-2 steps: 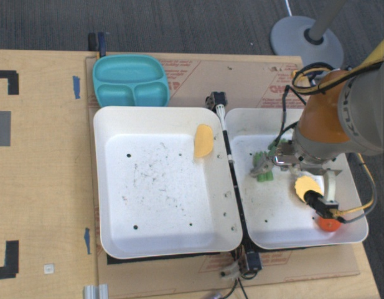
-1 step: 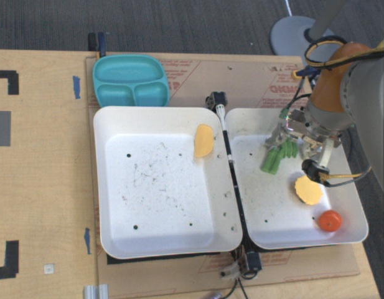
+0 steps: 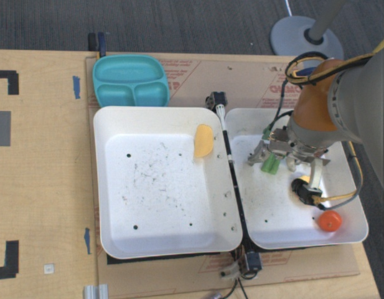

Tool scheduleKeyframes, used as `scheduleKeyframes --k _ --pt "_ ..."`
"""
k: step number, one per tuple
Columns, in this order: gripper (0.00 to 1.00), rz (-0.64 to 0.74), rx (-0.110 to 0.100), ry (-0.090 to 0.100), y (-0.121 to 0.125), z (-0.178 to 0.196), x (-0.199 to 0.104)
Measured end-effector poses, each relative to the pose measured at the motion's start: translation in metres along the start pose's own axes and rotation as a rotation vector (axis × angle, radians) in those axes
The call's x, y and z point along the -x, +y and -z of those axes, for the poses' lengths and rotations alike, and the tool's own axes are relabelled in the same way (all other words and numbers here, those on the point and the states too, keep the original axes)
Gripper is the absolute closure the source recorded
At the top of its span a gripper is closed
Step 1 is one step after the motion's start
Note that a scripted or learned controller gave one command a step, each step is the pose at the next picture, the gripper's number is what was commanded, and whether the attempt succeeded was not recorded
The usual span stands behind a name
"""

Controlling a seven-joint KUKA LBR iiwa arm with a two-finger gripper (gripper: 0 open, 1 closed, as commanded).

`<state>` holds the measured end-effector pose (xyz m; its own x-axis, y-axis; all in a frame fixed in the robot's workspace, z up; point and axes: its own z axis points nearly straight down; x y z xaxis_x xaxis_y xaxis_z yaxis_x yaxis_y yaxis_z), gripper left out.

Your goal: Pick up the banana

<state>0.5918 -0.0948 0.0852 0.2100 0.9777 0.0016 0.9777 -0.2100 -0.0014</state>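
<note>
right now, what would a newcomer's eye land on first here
The grey arm with its orange band reaches in from the right, its gripper over the right bin beside a small green thing. The yellow banana lies in the left bin by its far right wall, apart from the gripper. An orange ball sits in the right bin's near right corner; a teal tray lies behind the left bin.

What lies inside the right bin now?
A green object and an orange ball lie in the right bin. The arm covers part of its floor; anything below is hidden.
</note>
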Motion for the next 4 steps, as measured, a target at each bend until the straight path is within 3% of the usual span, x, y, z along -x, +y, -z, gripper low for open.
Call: scheduleKeyframes --k 1,2,3,4 --pt "0.0 -0.193 -0.001 0.0 -0.007 0.0 0.017" --pt "0.0 -0.521 0.002 -0.001 0.042 0.0 0.033" --pt "0.0 -0.408 0.0 -0.001 -0.034 0.0 0.032" --pt "0.0 -0.552 0.001 -0.001 0.018 0.0 0.081"
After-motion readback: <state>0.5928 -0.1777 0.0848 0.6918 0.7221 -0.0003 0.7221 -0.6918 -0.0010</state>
